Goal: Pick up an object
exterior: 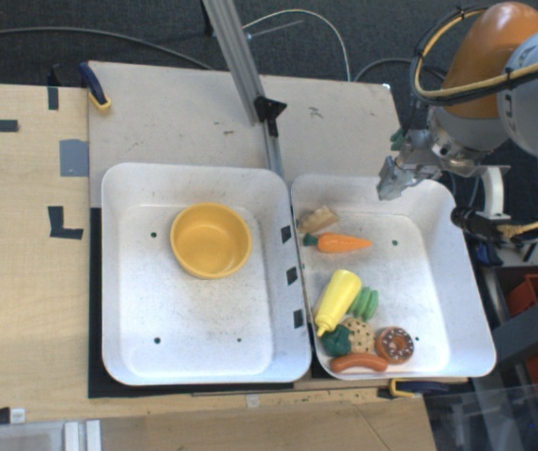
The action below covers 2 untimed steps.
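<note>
Pincer (391, 184) grip state unclear, over white bin's rim (438, 188), smooth tapered carrot (342, 243), round yellow bowl (211, 240)

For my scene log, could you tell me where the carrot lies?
The carrot lies in the right bin, near its upper left, just below the tan piece and above the yellow corn.

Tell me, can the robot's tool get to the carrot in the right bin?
Probably yes. The tool hangs over the right bin's back edge, and the carrot lies in the open, with just a tan piece close behind it.
</note>
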Each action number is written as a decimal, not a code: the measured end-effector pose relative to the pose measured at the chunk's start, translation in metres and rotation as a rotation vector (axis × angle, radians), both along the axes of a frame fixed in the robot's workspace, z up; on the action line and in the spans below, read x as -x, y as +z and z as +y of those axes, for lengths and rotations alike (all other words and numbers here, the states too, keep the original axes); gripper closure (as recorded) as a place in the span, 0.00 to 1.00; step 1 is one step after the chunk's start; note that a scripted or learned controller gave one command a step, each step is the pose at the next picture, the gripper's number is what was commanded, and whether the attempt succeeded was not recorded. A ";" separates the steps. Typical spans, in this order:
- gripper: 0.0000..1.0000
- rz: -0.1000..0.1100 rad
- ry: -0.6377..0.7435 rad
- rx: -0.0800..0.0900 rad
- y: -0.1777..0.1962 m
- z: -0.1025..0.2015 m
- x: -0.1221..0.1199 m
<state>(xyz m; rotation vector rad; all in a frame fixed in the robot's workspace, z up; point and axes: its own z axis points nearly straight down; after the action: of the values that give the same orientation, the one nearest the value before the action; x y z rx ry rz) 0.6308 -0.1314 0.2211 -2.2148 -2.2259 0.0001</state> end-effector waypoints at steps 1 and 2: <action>1.00 0.000 0.002 -0.001 0.010 0.051 0.002; 1.00 0.002 0.002 0.000 0.001 0.107 0.008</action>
<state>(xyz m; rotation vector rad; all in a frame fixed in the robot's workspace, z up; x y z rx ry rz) 0.6225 -0.0248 0.2217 -2.2120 -2.2266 0.0017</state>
